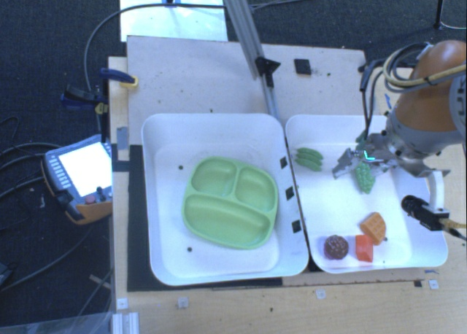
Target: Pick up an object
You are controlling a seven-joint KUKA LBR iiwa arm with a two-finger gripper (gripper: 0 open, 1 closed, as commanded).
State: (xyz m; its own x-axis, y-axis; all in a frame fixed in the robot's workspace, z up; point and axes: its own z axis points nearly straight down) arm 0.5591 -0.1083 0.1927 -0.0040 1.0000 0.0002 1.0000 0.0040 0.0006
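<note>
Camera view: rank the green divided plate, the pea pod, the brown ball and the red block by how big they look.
1. green divided plate
2. pea pod
3. brown ball and red block, which look about alike, so no ranking between them.

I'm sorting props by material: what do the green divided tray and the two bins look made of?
Green divided tray: likely moulded plastic, matte pale green, with smooth rounded compartment walls. Left bin and right bin: probably thin white plastic with a slight sheen and rounded rims, though the material isn't certain.

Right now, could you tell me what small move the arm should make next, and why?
Probably a straight lift: the hand sits in the right bin with a green toy vegetable at its fingers. Raising it slightly would show whether the grasp holds.
</note>
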